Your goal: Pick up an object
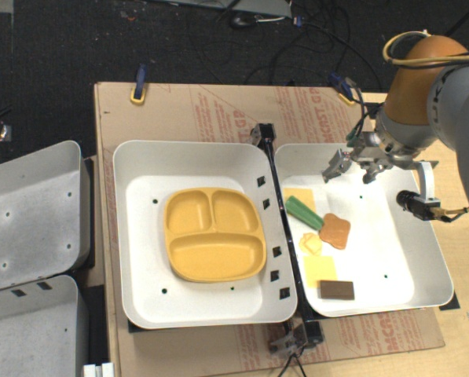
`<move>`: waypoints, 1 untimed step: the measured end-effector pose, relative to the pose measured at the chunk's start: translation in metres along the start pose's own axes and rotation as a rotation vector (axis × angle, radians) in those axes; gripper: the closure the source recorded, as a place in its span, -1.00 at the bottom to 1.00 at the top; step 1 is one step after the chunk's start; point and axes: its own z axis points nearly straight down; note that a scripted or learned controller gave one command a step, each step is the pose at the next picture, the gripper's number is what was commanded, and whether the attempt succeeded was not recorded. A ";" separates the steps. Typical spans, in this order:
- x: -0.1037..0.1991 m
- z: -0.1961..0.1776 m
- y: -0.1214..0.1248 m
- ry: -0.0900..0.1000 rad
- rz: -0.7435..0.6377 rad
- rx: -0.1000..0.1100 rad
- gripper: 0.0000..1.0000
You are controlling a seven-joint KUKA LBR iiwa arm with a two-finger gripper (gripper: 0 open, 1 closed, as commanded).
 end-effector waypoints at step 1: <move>0.000 -0.015 0.002 -0.002 -0.001 -0.008 1.00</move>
